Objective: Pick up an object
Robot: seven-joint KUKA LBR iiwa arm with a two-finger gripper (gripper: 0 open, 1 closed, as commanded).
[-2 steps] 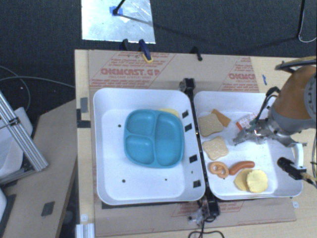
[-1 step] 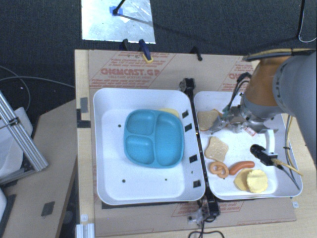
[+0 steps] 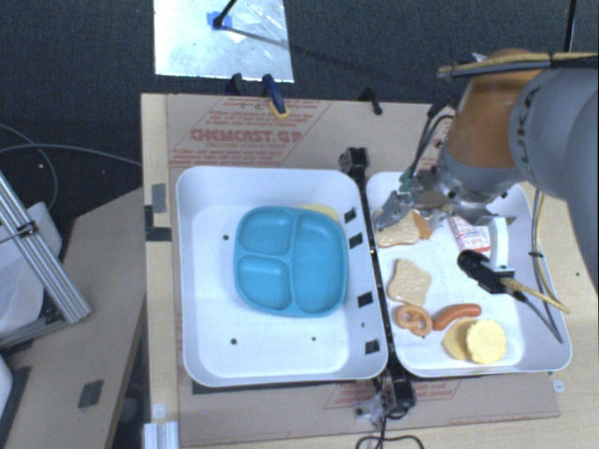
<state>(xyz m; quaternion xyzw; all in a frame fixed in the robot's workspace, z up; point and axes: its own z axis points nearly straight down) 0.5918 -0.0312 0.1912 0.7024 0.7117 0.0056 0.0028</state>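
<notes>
- Nearest the camera, in the right shallow white plastic bin (image 3: 468,369), lie two pale yellow round toy pieces (image 3: 477,341). Just behind them are a red-brown toy sausage (image 3: 456,314) and a small brown toy pretzel (image 3: 413,319).
- Next comes a tan toy toast slice (image 3: 409,282), lying flat near the bin's left wall.
- Further back, a second tan flat bread slice (image 3: 398,232) lies by the same wall, and I judge it the likeliest thing to be picked.
- It looks light and stiff. Because it lies flat, a grip across its two thin edges should serve better than pressing down on its face.
- It may slide on the smooth floor of the bin, and the wall beside it leaves little room on that side.
- The grey arm's gripper (image 3: 398,206) hangs just above the far edge of this slice. I cannot tell how far open it is, nor whether it has hold of anything.
- A red-and-white packet (image 3: 470,235) lies to the right of it.
- The left shallow white bin (image 3: 201,279) holds a blue divided plastic plate (image 3: 290,260).
- Both bins rest on a brown printed cardboard sheet (image 3: 243,134) on the bench.
- Beyond that, a silvery square sheet (image 3: 220,26) lies on dark carpet (image 3: 75,64).
</notes>
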